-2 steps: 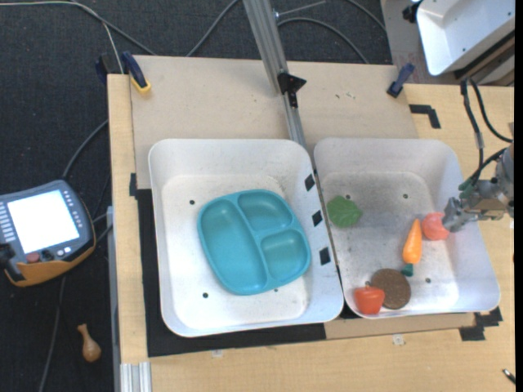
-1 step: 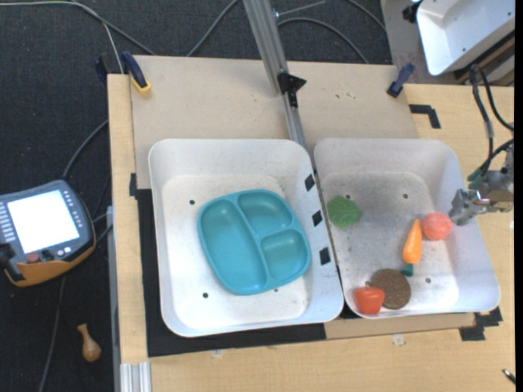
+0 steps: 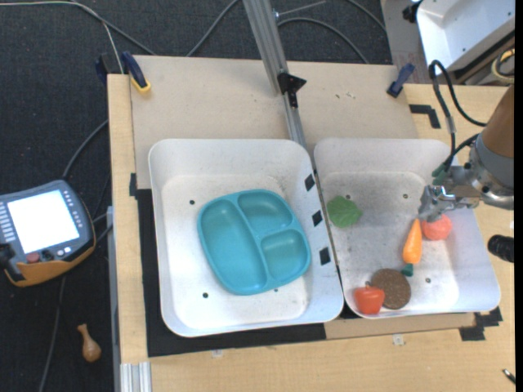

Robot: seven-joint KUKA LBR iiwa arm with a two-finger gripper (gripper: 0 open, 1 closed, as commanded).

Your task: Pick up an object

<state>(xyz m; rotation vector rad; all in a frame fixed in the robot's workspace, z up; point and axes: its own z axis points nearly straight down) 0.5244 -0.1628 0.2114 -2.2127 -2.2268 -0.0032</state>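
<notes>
Gripper (image 3: 435, 207) low in right bin (image 3: 384, 160), over a pinkish-red toy (image 3: 439, 229) beside the carrot (image 3: 413, 242); grip state unclear. Left bin (image 3: 176, 243) holds teal tray (image 3: 254, 240). Tan bench (image 3: 204, 96), dark carpet (image 3: 49, 96), cables (image 3: 73, 11), pendant (image 3: 41, 231) on floor.

A wooden bench (image 3: 221, 104) stands on dark carpet (image 3: 49, 96); cables (image 3: 73, 11) trail far left of the gripper (image 3: 433, 207), beside a pendant screen (image 3: 41, 231).
</notes>
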